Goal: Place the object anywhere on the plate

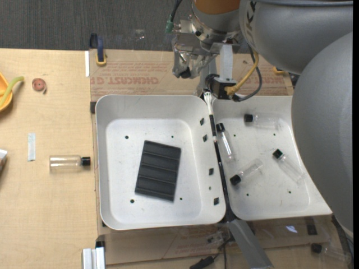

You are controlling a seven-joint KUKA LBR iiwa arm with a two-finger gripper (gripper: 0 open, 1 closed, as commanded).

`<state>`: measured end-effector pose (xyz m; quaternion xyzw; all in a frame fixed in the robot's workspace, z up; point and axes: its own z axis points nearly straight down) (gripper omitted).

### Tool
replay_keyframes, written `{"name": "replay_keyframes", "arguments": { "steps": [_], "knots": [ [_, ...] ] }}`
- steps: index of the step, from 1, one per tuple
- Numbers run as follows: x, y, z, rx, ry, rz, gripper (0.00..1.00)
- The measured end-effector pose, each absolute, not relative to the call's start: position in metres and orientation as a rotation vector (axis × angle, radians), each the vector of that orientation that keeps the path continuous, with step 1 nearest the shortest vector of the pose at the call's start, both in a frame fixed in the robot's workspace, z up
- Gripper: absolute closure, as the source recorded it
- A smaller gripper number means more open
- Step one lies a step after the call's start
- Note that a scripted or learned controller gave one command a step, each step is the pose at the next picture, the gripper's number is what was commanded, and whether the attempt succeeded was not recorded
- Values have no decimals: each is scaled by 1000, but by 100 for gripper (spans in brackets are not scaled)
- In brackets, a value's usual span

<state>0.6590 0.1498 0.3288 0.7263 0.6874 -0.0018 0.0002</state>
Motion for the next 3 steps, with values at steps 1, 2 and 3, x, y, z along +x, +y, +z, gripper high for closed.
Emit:
{"name": "replay_keyframes", "arguments": {
  "steps": [1, 2, 3],
  "knots": [
    [593, 213, 227, 2382, 2050, -10, 100],
    [510, 221, 138, 2382, 2051, -12, 100],
    [505, 229, 391, 2709, 1587, -8, 100]
  ]
}}
